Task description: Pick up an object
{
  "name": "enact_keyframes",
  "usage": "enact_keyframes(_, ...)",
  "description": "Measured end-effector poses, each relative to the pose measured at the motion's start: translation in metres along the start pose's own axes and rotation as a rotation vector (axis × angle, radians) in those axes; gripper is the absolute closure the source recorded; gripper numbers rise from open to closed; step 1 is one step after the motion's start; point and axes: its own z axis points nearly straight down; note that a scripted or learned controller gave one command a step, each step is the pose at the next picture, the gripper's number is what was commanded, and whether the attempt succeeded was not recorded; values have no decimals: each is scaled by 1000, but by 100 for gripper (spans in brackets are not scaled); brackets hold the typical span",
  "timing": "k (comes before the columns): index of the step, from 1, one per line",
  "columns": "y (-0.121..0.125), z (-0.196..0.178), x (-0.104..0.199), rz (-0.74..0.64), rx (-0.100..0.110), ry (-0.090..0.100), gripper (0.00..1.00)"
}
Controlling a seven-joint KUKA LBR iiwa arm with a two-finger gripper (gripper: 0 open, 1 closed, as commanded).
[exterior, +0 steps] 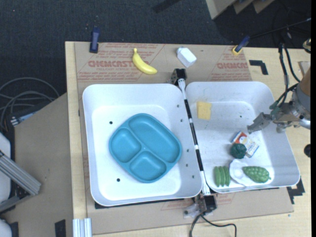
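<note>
The right bin (256,90) holds a yellow square slice (204,109) near its far left corner. A dark green ball (238,150) lies against a white and orange packet (248,142) at mid-bin. Along the near wall sit a green pea pod (221,176) and a bumpy green leafy piece (256,173) on a small white item. My gripper (255,124) reaches in from the right and hangs over the bin's right half, just up and right of the packet, with nothing visibly in it.
The left bin (98,102) holds a blue three-compartment plate (144,146). On the bench behind the bins lie a yellow banana (143,63), a white block (186,57) and a blue clip (94,39). Cables hang at the right by the arm.
</note>
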Motion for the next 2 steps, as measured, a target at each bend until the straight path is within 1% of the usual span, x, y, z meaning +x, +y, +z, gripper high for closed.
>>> enact_keyframes(1,-17,109,46,0,-8,-3,0)
enact_keyframes(2,-16,97,43,4,-17,-11,100)
